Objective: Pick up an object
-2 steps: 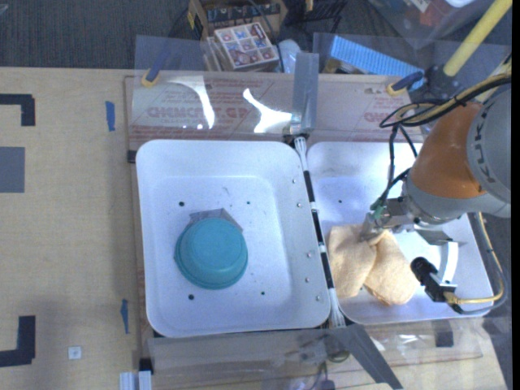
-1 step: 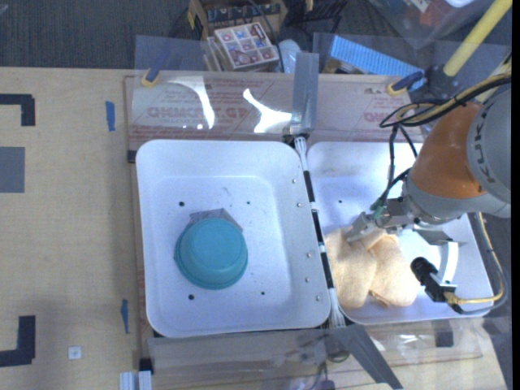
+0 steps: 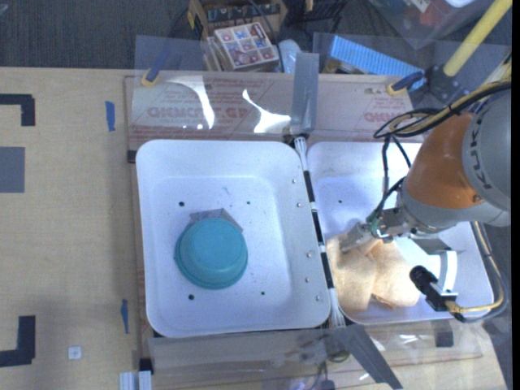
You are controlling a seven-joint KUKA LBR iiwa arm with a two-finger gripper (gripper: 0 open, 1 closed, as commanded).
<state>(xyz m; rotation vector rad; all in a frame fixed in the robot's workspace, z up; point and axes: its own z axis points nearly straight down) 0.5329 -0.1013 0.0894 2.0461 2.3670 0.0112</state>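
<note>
Left white plastic bin point(image 3: 162, 177): a teal round bowl-shaped plastic cup point(image 3: 212, 253) lies mouth-down near centre; likely light, stiff, slick, best pinched across its rim. Right white bin point(image 3: 341, 177): tan, soft, spongy lumps point(image 3: 375, 281) in the near corner, probably light and squashy, best taken at the raised middle. The claw point(image 3: 356, 239) sits at their upper edge; its spread cannot be told.

glossy white bins point(image 3: 154, 218), matt teal bowl point(image 3: 212, 253)

Robot lab, KUKA arm point(image 3: 455, 169), white bins point(image 3: 162, 169), taped bench point(image 3: 65, 218)
</note>
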